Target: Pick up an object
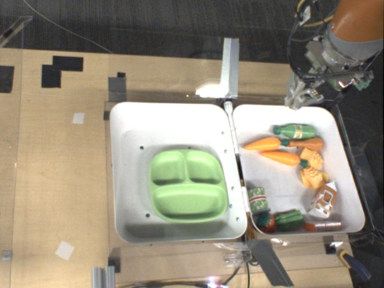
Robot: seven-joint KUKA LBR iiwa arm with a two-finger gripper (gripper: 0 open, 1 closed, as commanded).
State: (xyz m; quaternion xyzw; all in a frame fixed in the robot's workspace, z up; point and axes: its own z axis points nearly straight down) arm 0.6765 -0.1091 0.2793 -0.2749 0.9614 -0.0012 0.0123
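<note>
The right bin [342, 138] holds several toy foods. A green bottle [294, 131] lies at the back, with two orange carrots [262, 143] [282, 158] just in front of it. A brown-and-white carton [324, 200] rests near the right wall, and a small green can [258, 198] stands by the left wall. My gripper [300, 95] hangs over the far rim of this bin, behind and slightly right of the bottle, well above the objects. Nothing shows in it.
In the left bin [129, 137] lies a green divided plate [188, 185]. Tan pastry pieces [313, 174], a green vegetable [289, 219], a red item [267, 222] and a thin tube [324, 225] crowd the right bin's near half. A metal post [230, 68] stands behind the bins.
</note>
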